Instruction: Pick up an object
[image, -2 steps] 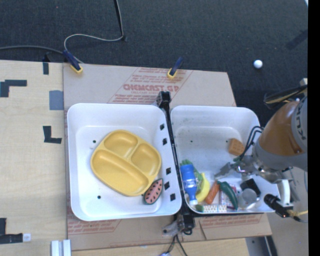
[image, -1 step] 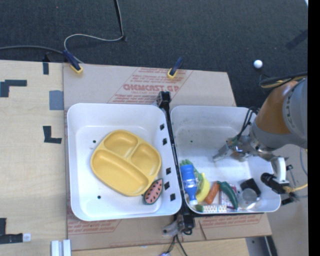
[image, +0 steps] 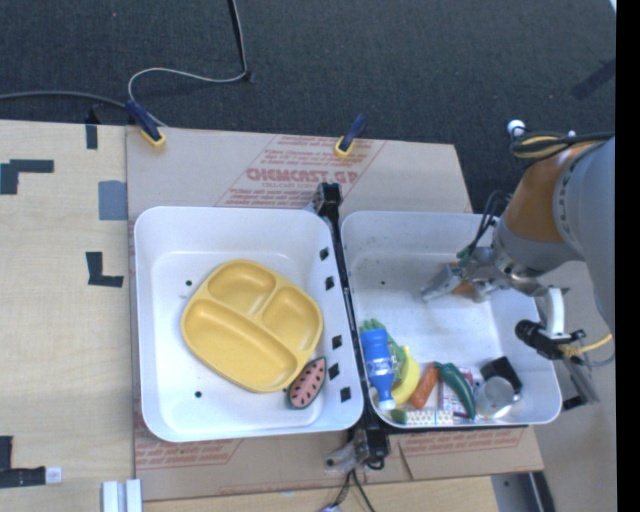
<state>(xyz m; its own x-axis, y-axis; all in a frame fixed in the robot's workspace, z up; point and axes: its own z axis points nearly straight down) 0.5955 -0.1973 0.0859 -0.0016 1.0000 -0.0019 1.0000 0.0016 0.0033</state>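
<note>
My jaws: can't tell their state; gripper (image: 447, 286) is low in the right bin (image: 420, 228), mid-right of frame. Nothing picked yet. Blue bottle (image: 377, 362), banana (image: 408, 375), carrot (image: 424, 386) piled lower right, grab still left.

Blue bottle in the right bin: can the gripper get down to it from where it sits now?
Probably yes. The blue bottle lies on top of the pile, uncovered, and bare bin floor separates it from the gripper. The banana pressed against its side may crowd one finger.

Toy pile (image: 420, 375) (right bin's (image: 520, 415) front)
</note>
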